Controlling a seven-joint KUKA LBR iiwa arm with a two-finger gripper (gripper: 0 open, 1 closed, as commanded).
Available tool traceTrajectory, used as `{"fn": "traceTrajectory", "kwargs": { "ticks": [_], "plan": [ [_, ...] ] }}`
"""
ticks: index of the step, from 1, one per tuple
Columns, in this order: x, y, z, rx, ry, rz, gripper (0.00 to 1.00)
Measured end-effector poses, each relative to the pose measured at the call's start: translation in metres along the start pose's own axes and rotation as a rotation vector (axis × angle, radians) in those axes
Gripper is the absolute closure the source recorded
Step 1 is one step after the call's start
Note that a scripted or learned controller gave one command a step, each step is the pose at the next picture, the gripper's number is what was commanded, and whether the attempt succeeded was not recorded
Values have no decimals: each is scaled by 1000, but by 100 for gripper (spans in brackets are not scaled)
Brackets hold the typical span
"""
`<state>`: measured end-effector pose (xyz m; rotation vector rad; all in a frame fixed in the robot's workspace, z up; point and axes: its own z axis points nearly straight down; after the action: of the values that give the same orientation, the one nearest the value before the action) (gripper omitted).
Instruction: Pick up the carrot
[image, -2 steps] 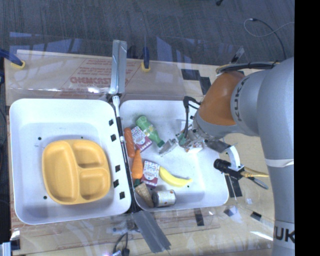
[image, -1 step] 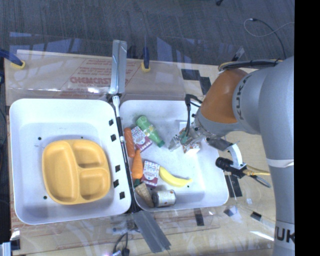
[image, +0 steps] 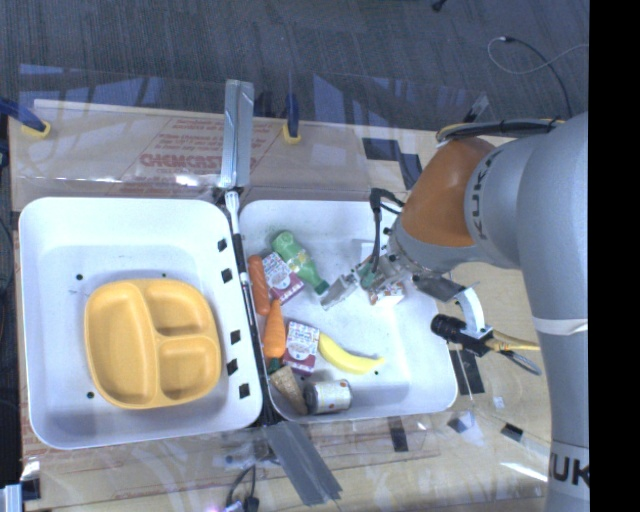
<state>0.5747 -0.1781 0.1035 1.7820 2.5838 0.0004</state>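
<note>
Hovering over the right bin, my gripper is open and holds nothing. The carrot lies by the left wall, near the banana. It looks light, stiff and smooth, so I should grip its thick middle.
</note>
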Motion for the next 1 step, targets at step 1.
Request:
{"fn": "traceTrajectory", "kwargs": {
  "ticks": [1],
  "plan": [
    [-42, 73, 11, 3, 2, -209, 0]
  ]
}}
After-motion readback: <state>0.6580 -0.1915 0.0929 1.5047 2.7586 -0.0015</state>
